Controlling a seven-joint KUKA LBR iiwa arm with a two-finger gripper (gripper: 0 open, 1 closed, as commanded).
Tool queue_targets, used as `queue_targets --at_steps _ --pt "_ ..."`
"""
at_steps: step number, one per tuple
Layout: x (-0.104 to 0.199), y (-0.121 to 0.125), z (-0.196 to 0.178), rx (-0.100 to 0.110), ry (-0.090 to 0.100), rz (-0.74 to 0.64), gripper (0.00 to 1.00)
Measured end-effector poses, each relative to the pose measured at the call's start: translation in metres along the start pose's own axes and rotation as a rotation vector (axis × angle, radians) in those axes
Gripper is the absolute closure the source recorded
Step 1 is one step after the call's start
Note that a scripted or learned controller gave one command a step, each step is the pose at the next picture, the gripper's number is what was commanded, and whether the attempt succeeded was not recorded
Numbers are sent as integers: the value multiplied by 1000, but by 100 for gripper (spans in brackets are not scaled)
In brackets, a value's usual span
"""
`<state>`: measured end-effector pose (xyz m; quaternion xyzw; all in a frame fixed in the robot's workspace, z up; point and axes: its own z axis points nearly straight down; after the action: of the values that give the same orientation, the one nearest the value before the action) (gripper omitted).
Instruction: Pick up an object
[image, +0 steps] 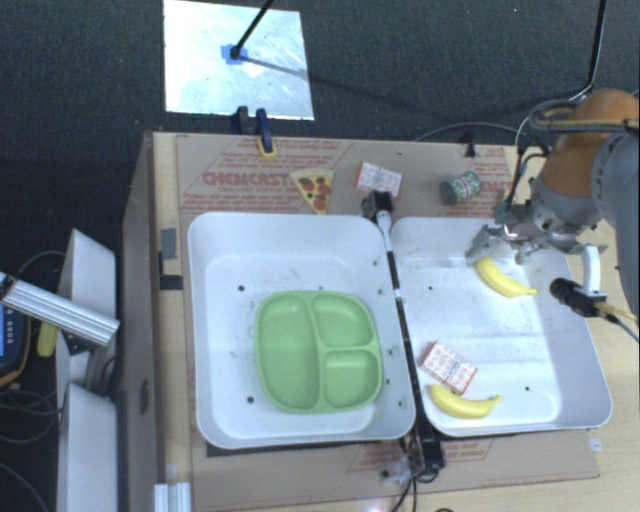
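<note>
End effector (505, 243) low over far banana (503, 279) in right bin (570, 400), grip state impossible to tell; nothing lifted yet, pick still undone.

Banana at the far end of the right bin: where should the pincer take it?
Probably across the middle of the banana, coming straight down. It lies flat on the right bin floor, curved, narrowest across its width. The pincer hangs just beyond it.

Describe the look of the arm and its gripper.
The arm is grey and rounded, with an orange band above the wrist. Thin dark cables run around it. The gripper is a small metallic grey piece with two short fingers.
</note>
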<state>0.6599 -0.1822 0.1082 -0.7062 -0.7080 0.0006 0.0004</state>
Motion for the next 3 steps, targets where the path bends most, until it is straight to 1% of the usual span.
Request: queue_targets --at_steps 1,2,3 --pt "0 2 -13 -7 -2 -3 100" --pt "0 2 -13 -7 -2 -4 0" --pt "0 9 24 -3 -1 -3 0"
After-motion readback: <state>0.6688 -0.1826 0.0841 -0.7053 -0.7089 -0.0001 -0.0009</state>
